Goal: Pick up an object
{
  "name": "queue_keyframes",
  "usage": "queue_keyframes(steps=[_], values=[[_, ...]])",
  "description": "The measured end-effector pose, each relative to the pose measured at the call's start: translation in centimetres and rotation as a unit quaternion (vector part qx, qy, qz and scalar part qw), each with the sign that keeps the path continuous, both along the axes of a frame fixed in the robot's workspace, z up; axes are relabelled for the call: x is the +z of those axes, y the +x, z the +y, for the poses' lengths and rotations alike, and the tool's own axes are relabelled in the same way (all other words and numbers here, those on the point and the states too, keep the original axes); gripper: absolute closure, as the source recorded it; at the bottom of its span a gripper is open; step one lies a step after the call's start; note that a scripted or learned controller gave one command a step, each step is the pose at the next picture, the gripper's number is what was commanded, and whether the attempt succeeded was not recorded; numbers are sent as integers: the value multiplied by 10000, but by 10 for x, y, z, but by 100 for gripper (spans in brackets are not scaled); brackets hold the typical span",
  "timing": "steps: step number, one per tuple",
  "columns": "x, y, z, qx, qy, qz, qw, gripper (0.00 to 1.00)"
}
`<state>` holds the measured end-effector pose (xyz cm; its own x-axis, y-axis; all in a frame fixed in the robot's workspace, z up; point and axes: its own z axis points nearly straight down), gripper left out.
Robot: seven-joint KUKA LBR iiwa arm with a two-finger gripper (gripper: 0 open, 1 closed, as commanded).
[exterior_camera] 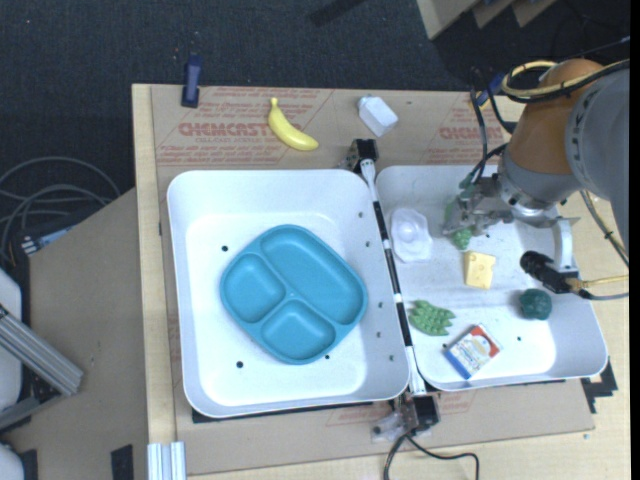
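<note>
1. The reach is judged to be in hand: the hand [466,218] is lowered into the right bin [570,353], over a small green piece [460,237].
2. Whether the hand is open or closed cannot be told.
3. That piece, left of and above the yellow block [480,269], is small, green and partly hidden.
4. A closing grip, then a straight lift, would be called for next.

Banana [291,129], white block [378,115], blue clip [191,79] on cardboard beyond bins.
</note>
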<state>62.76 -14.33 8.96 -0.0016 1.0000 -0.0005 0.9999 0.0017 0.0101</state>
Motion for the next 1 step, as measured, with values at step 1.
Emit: queue_keyframes(steps=[1], values=[[146, -49, 70, -1, 3, 34, 10000, 100]])
